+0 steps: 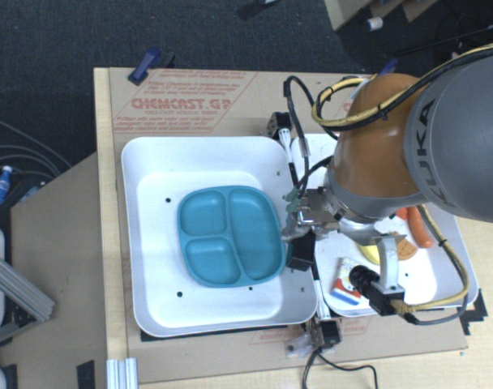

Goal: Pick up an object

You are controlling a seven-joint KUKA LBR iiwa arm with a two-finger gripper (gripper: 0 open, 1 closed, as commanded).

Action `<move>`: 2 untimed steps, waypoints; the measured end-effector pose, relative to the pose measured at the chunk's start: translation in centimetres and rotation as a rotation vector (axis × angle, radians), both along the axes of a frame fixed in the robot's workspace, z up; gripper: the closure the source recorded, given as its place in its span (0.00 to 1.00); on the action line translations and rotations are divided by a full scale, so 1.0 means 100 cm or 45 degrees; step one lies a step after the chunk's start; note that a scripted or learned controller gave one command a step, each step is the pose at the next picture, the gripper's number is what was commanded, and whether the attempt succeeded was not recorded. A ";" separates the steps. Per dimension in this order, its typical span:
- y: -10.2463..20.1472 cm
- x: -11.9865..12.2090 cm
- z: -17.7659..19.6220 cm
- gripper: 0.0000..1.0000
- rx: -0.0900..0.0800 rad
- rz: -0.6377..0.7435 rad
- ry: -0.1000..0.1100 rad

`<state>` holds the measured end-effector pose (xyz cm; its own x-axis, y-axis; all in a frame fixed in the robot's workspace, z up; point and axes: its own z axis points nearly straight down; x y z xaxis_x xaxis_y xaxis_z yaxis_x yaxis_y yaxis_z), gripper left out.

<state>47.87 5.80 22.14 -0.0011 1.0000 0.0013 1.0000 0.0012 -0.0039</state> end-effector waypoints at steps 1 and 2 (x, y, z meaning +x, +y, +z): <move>-0.006 0.062 0.036 1.00 -0.002 -0.001 -0.006; 0.069 0.029 0.043 1.00 0.000 0.000 0.000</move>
<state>50.72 12.74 26.46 -0.0014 1.0000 0.0014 1.0000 0.0014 -0.0041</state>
